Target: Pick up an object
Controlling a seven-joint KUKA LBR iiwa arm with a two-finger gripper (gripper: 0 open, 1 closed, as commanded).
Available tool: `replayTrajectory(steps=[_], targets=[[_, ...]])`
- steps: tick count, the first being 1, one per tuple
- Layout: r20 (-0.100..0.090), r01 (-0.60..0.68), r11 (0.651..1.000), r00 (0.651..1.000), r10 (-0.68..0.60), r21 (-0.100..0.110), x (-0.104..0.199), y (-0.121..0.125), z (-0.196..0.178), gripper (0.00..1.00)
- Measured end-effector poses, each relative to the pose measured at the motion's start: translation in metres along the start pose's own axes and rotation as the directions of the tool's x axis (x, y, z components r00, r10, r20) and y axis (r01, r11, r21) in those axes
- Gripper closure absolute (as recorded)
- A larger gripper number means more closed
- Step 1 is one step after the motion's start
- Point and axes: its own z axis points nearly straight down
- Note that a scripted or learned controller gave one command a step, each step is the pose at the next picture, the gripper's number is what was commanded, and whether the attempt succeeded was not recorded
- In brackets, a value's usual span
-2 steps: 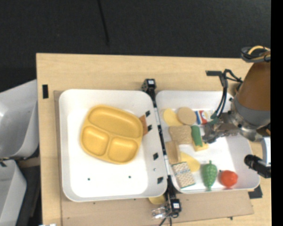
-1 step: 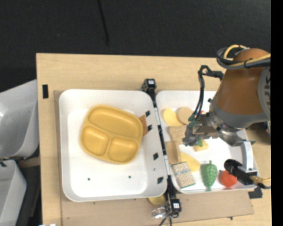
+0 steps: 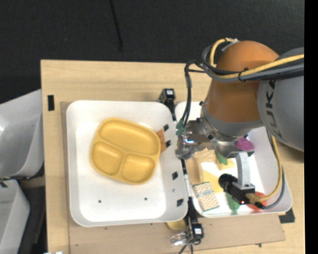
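Note:
The arm reaches down over the right bin [image 3: 278, 194], and its gripper [image 3: 187, 146] hangs low at that bin's left edge, close to the wall between the two bins. Just right of the gripper lies a tan block [image 3: 204, 156], with a flat yellow piece [image 3: 212, 174] below it. A small patterned box [image 3: 206, 196] rests near the bin's front. A magenta thing [image 3: 246, 143] peeks out from under the wrist. A green piece [image 3: 235, 205] and an orange-red piece [image 3: 258, 197] lie at the front right. The arm hides much of this bin.
A yellow divided plate [image 3: 124, 151] lies in the left bin [image 3: 85, 200], with a small orange thing [image 3: 161, 137] at its right edge. Small black clips sit along the bins' shared wall [image 3: 176, 176]. Wooden bench [image 3: 53, 78] borders both bins.

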Motion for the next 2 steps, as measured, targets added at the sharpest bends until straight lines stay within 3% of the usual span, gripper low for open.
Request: replayTrajectory(steps=[1,2], targets=[[0.005,-0.014,1.000,1.000,0.014,-0.008,-0.049,0.000,-0.087,1.00],[0.005,-0.017,1.000,1.000,0.017,0.009,-0.106,-0.003,-0.004,1.00]])
